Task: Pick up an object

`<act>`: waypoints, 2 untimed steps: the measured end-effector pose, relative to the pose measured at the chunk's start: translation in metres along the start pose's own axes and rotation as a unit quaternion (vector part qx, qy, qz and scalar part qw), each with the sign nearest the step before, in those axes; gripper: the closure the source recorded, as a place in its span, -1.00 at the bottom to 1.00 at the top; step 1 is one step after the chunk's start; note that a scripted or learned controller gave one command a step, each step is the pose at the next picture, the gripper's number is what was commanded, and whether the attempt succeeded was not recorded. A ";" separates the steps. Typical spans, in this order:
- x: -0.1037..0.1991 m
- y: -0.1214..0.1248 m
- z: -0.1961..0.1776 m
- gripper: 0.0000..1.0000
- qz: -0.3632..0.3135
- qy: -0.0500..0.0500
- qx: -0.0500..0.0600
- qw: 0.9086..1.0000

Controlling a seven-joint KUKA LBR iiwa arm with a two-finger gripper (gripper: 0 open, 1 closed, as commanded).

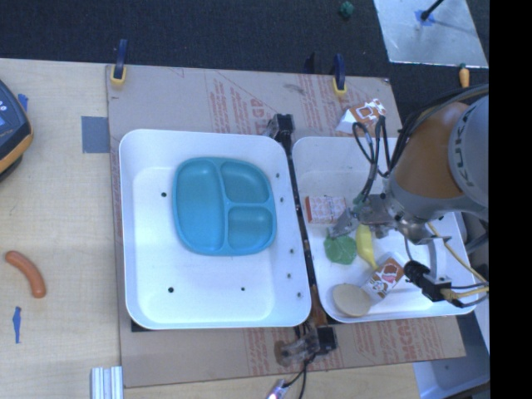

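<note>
The right bin (332,160) holds a small red and white packet (322,209), a green lumpy item (339,249), a yellow banana-shaped piece (365,246), a little brown and white carton (386,277) and a tan round piece (352,300). My gripper (355,220) hangs low over the middle of this bin, between the packet and the yellow piece, right above the green item. The grey arm with its orange band (432,160) covers the bin's right part. Nothing is visibly lifted off the bin floor.
A blue divided plate (224,205) lies in the left bin (141,298). A snack packet (364,115) lies on the cardboard behind the right bin. An orange sausage (27,273) rests on the bench at far left, beside a dark device (10,131).
</note>
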State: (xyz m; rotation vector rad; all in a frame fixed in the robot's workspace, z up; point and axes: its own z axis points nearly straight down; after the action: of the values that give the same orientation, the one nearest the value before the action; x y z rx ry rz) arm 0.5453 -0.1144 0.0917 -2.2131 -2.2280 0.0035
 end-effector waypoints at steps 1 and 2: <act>-0.034 0.021 0.000 -1.00 0.002 0.000 0.000 1.000; -0.034 0.021 -0.010 1.00 0.001 0.000 0.000 1.000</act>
State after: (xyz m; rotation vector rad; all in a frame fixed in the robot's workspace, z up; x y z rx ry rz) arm 0.5662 -0.1487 0.1021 -2.2155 -2.2257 0.0038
